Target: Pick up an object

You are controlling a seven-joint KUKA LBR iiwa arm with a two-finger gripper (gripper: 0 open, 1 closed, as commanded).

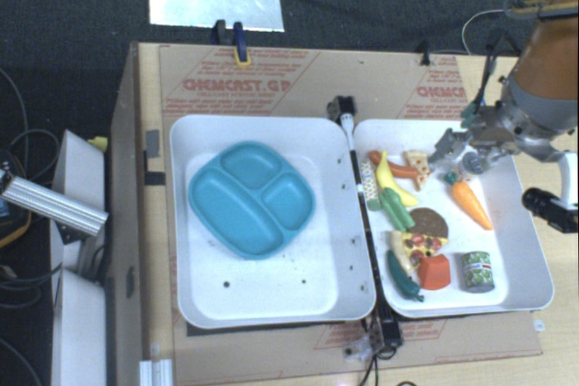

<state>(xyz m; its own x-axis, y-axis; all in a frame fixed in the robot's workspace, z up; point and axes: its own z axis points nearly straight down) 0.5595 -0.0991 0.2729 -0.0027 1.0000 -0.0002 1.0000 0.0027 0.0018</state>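
Carrot [470, 202], a small toy one, is lying in the right bin [534, 262] just below the gripper [461, 154], which is hovering over the bin's upper part; whether it is open or closed, I cannot tell. It is probably light, stiff and slick plastic, so gripping across its thick orange middle looks safest.

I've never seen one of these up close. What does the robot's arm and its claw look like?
The arm is a rounded grey body with an orange band above the wrist. It ends in a small metal-grey gripper with two fingers, built of angular silvery parts. Thin cables loop near the arm's top, and a black part sticks out lower at the right.
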